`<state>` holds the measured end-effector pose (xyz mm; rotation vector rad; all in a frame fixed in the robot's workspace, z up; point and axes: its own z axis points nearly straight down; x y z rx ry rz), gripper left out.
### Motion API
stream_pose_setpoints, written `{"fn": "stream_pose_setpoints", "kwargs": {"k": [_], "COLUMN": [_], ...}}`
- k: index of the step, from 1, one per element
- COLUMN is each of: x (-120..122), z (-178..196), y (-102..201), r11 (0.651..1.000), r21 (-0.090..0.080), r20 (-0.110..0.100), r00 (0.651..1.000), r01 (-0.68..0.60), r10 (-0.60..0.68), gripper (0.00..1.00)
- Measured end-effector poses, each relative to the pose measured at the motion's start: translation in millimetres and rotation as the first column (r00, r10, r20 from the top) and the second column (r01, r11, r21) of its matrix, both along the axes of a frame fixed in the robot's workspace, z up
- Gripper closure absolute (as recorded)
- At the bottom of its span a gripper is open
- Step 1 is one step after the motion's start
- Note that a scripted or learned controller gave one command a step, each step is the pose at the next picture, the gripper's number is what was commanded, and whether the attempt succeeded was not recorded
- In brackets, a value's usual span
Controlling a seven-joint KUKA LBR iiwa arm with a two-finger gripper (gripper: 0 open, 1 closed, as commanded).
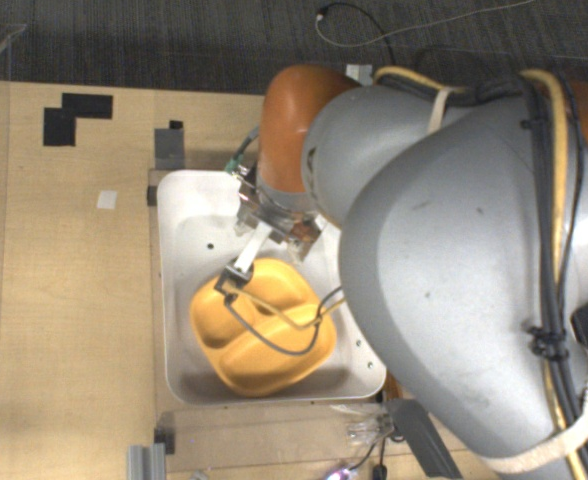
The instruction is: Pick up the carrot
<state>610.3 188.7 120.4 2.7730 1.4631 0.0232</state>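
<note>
My gripper [275, 220] hangs below the orange wrist band, over the upper middle of the white bin [177, 230]. The grey arm covers the bin's right side and whatever lies under it. Just below the gripper, a large yellow lumpy thing like a bell pepper [262, 343] rests on the bin floor toward the near wall. A thin dark cable from the wrist loops across its top.
The wooden bench [64, 298] stretches to the left of the bin, with black markers [76, 116] near its far edge. A grey bracket [170, 146] stands at the bin's far left corner. Bare bin floor shows at the upper left.
</note>
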Motion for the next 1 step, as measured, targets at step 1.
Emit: {"fn": "stream_pose_setpoints", "kwargs": {"k": [1], "x": [58.9], "z": [7.2], "y": [17.6], "r11": [0.984], "r21": [0.0], "r20": [-0.012], "r00": [0.984], "r01": [-0.179], "r10": [0.179], "gripper": [0.0]}}
